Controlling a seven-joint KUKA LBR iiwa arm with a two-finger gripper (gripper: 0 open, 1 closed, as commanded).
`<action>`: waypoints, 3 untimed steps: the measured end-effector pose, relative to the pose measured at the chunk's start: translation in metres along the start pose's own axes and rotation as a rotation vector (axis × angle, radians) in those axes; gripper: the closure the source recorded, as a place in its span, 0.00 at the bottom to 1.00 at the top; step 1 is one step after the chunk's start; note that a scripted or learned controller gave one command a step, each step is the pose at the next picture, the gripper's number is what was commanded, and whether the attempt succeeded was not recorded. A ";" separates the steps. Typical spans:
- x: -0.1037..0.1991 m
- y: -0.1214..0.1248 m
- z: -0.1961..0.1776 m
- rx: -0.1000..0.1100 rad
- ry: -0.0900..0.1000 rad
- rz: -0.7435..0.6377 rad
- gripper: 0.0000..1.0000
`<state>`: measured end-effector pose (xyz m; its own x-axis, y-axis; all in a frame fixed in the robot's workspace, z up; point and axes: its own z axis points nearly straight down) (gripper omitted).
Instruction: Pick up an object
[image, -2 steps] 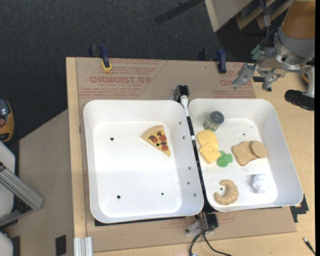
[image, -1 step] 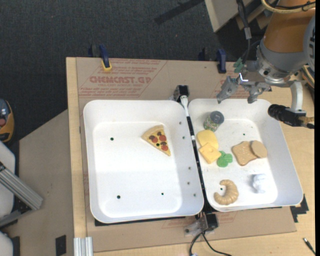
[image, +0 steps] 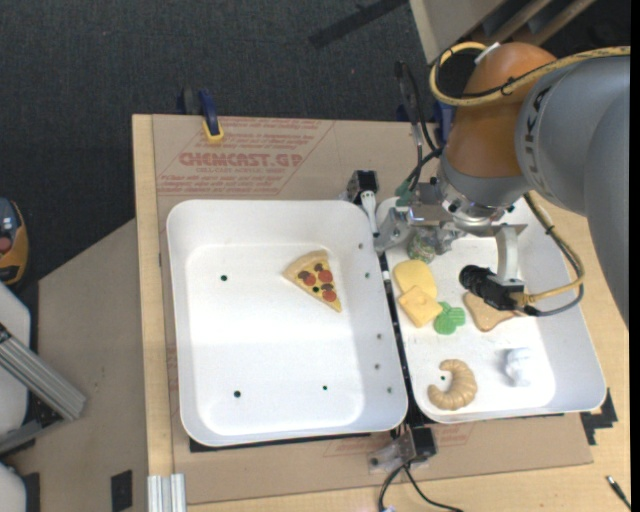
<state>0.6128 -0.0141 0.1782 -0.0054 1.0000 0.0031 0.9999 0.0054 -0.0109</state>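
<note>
Brown board is covering the worktop (image: 250, 150), and two white bins are sitting on it side by side. I cannot tell how the jaws are standing; they are hanging over the far end of the right bin (image: 560, 395), just above a yellow cheese piece (image: 417, 293). Near that are lying a green bit (image: 450, 320), a piece of toast (image: 487, 315), a croissant (image: 455, 385) and a small white thing (image: 516, 366). A pizza slice (image: 315, 278) is lying alone in the left bin (image: 200, 330).
</note>
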 end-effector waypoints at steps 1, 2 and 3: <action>-0.004 0.003 -0.018 -0.014 -0.003 0.005 1.00; -0.051 -0.028 -0.006 -0.006 -0.002 0.010 1.00; 0.007 -0.127 -0.005 0.000 0.001 0.002 1.00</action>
<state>0.4858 -0.0074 0.1842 -0.0034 1.0000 0.0043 0.9999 0.0034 -0.0110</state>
